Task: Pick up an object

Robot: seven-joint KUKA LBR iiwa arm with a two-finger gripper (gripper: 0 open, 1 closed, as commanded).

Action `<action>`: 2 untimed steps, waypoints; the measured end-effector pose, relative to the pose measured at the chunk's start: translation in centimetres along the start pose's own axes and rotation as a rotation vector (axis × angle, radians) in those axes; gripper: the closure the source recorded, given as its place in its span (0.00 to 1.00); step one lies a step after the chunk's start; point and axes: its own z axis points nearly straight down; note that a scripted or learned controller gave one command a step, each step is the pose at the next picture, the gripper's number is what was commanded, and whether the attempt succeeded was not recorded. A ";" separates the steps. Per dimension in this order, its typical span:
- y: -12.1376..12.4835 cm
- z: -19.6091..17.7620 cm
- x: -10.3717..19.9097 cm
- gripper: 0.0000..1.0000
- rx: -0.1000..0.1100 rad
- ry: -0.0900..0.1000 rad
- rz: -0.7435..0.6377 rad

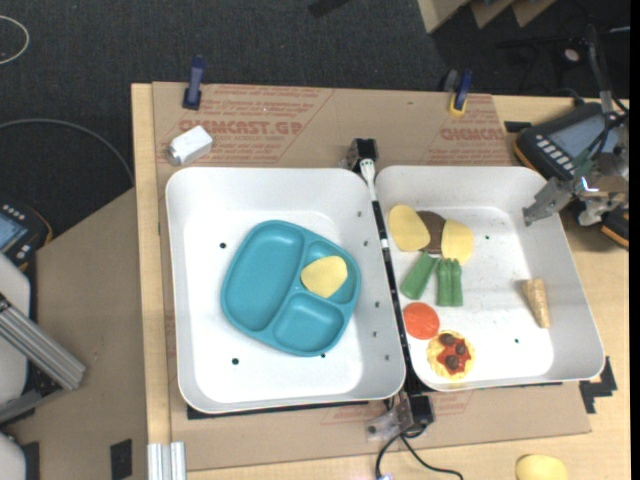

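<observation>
Cardboard sheet, red print reading partly "CAST"

Dark carpet floor surrounds a cardboard-topped bench with clamps.

The left bin is mostly taken up by a blue divided plate with a yellow piece on it, leaving bare floor around its edges. In the right bin, toy foods crowd the left half, while the right half lies open apart from a tan piece.
</observation>
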 end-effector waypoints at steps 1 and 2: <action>2.8 -2.2 0.6 0.00 -0.005 -0.002 -0.003; -3.1 -13.7 1.8 0.00 -0.013 -0.003 -0.001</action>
